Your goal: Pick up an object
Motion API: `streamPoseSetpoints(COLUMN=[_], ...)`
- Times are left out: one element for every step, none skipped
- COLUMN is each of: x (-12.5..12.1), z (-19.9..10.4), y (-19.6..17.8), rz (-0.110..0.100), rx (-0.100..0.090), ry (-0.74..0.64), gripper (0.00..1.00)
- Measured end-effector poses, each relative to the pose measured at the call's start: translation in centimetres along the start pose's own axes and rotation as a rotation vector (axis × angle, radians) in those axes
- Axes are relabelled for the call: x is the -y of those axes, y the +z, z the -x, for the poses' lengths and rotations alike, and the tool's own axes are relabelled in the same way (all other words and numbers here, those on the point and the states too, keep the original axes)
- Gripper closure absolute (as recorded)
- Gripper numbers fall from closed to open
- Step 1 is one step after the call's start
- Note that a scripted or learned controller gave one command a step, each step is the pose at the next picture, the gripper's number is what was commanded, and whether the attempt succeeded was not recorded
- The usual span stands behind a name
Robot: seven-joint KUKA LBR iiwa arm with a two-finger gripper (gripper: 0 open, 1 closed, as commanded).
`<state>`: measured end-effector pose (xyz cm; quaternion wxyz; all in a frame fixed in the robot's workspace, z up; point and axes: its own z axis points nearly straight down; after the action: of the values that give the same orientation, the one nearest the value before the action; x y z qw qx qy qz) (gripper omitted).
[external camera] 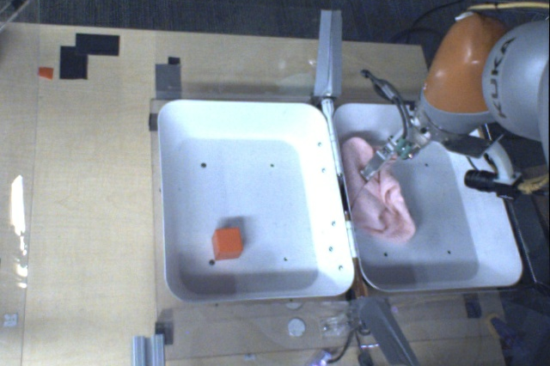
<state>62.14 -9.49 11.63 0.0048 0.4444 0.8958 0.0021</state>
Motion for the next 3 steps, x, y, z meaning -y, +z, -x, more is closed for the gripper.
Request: streamPoseSetpoints(x=[-1.0, -1.4, -3.9], z=[0.9, 0.9, -0.3], y=[2.4, 1.1, -14.5], rz=[0.004, 0.014, 0.002], rx=[0.004, 0.009, 0.003], ry=[-0.013, -0.015, 0.103], gripper=[0.0, 1.0, 1.0])
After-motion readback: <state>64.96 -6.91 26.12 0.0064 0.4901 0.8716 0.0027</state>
